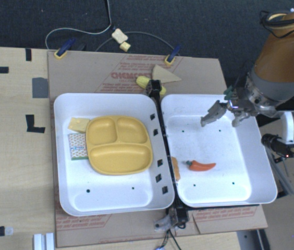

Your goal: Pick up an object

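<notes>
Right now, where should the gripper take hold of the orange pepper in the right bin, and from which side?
Probably from above, at the orange pepper's thicker middle. It lies flat, lengthwise left to right, green stem leftward, so fingers would close across its narrow width.

Claw [223, 114] spread open, holding nothing, above right bin's [259, 155] far edge. Orange pepper [201, 165] near that bin's middle. Yellow divided tray [119, 145] inside left bin [63, 139].
</notes>
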`<state>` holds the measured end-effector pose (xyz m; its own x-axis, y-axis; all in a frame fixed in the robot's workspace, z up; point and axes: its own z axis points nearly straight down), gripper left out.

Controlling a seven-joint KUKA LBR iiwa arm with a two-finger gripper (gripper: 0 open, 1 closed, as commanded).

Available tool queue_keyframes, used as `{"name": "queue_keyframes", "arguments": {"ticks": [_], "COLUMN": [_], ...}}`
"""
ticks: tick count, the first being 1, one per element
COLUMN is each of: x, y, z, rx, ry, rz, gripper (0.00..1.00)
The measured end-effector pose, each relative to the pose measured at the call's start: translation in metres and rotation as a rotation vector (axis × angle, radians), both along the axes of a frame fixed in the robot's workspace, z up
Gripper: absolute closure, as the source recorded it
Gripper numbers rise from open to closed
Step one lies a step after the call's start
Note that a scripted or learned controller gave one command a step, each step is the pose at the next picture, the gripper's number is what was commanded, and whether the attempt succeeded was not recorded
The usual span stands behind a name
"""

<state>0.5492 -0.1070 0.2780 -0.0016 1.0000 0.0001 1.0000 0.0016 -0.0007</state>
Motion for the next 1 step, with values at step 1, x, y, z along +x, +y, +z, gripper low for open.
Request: {"name": "queue_keyframes", "arguments": {"ticks": [1], "x": [0.0108], "y": [0.0119], "z": [-0.1485], "rx": [0.001], "ry": [0.010], "rz": [0.000], "gripper": [0.00]}}
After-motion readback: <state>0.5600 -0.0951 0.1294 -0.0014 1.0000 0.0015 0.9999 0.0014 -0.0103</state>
